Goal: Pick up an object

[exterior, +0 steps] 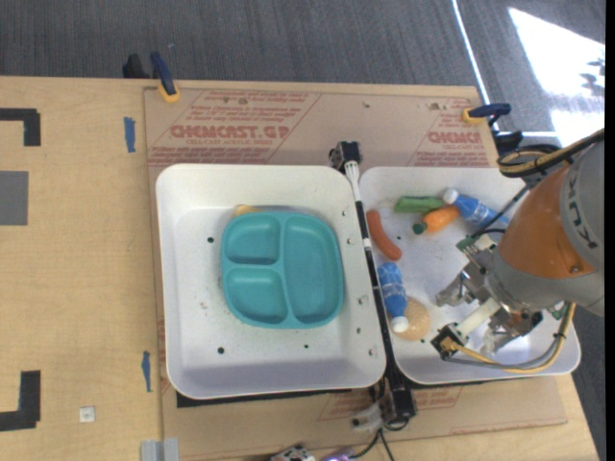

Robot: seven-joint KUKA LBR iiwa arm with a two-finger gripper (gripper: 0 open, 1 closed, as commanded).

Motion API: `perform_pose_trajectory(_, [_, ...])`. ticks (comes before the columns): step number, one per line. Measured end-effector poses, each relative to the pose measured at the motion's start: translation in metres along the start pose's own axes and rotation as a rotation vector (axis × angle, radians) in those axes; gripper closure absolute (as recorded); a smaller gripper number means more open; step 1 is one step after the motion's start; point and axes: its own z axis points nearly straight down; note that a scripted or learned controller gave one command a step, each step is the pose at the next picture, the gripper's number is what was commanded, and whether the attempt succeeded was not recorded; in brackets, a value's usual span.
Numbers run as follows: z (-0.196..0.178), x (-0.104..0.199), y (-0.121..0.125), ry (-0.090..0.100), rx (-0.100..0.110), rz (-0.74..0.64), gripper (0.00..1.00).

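Gripper [478, 321] sits low inside the right bin [538, 372], toward its near edge, beneath the orange band of the arm [543, 243]; whether it is apart or together cannot be told, and nothing is seen held in it. Just to its left, near the bin's near-left corner, lies a pale tan round piece [415, 323], the closest candidate. It looks light and possibly soft, so a grasp across its middle seems best.

Beside the left wall, a little farther in, lies a blue bottle [391, 289]: likely light, smooth plastic that could roll or slip, so it should be taken across its body. Farther along the same wall is a red sausage-shaped toy [384, 235]. Toward the far edge lie an orange carrot-like piece [438, 221], a green item [418, 203] and a blue-and-white bottle [468, 206], close together.

The left bin [192, 339] holds a teal divided plate [283, 267], broad and flat, which is probably awkward to pinch except at its rim
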Motion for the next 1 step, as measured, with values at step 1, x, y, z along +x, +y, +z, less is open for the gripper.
perform_pose_trajectory(1, [-0.0293, 0.0648, 0.0430, 0.003, -0.002, -0.195, 0.00])
